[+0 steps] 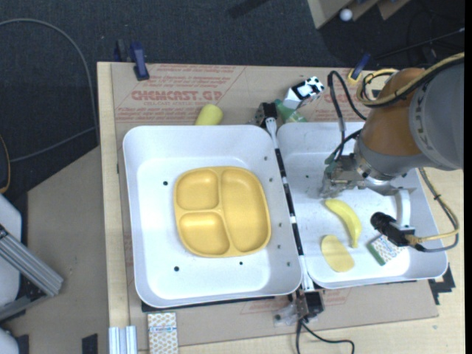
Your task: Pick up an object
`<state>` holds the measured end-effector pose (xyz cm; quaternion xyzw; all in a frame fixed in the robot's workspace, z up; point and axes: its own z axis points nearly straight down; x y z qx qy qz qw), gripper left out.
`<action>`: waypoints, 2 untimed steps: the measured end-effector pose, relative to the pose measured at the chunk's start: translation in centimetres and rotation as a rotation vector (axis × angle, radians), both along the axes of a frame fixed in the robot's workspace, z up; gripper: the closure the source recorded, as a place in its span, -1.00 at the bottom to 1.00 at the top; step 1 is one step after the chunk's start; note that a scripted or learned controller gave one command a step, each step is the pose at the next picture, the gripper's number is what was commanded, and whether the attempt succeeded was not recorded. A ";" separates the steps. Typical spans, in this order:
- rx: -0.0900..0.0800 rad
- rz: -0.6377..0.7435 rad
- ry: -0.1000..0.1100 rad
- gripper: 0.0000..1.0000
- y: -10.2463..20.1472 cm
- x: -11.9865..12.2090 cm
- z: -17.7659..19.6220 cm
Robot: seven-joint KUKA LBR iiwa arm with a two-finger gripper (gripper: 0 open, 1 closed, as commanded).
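the arm (442, 116) reached in from the right, its thick grey body lying across the far right corner of the right bin (304, 167), with the orange band (389, 124) above the wrist turned up towards the camera. below the band the wrist bent down and to the left, so the tool (332, 185) pointed into the middle of the right bin, low over its white floor and nearer the wall it shares with the left bin (147, 169). whether the tool stood wide or narrow could not be told, since the wrist's bulk and the slant of the view hid its tips, and nothing could be seen held in it. the banana (345, 220) lay flat on the floor of the right bin just beside the tool, on the camera's side of it, curving away towards the near right corner; whether it touched the tool could not be told. a flat yellow oval piece (337, 254) lay just beyond the banana's lower end, close to the near rim, and a small green-and-white packet (383, 251) sat near the bin's near right corner. in the left bin a yellow divided plate (221, 211) with three compartments lay flat in the middle, well apart from the tool. on the brown surface (177, 87) behind the bins sat a small yellow thing (209, 114) just beside the left bin's far rim, and a black-and-white toy (307, 89) behind the right bin.
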<state>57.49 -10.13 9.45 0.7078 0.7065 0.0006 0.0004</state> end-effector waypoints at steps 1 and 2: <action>0.000 0.000 0.000 -1.00 0.0 0.0 0.0; 0.000 0.001 0.003 -1.00 -1.6 -5.0 -1.0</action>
